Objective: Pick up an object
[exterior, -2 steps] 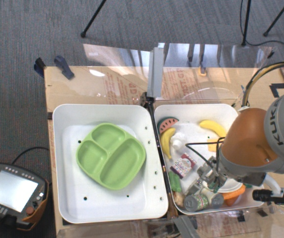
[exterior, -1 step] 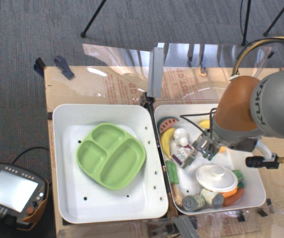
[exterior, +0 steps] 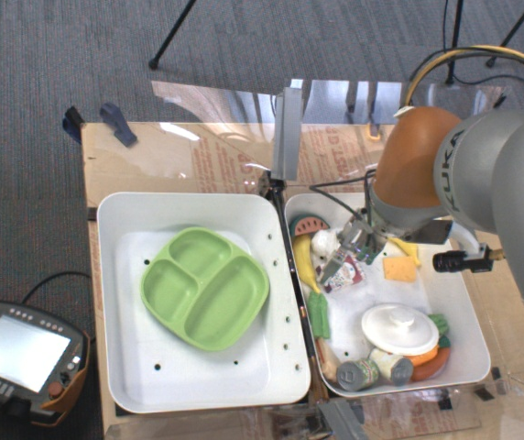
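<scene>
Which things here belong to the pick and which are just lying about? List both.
In play: gripper, low in the right bin, among a banana, yellow block, white lidded bowl and small can.

Lying about: green divided plate, left bin, handheld control pad.

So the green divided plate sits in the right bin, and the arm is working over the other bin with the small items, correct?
Not quite. The camera view shows the green divided plate in the left bin. The gripper is over the right bin, among the small items.
</scene>
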